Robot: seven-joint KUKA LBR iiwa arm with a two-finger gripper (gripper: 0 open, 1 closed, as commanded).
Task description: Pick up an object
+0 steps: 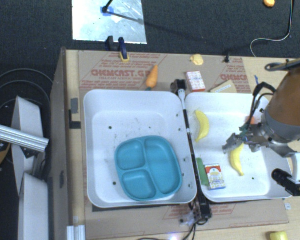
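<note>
The right bin (225,104) holds two bananas and a small carton. One banana (203,124) lies near the bin's left wall. The other banana (236,160) lies in the middle, just below my gripper (240,142), which hovers low over it at the end of the grey arm. I see nothing held in the gripper. A red, white and green carton (215,176) rests at the bin's front left. In the left bin (105,109) sits a blue divided plate (148,167).
On the cardboard behind the bins lie a carrot (151,77), a small printed box (195,81) and a yellow lump (197,59). A blue clamp (121,45) stands at the back edge. The arm's body covers the right bin's right side.
</note>
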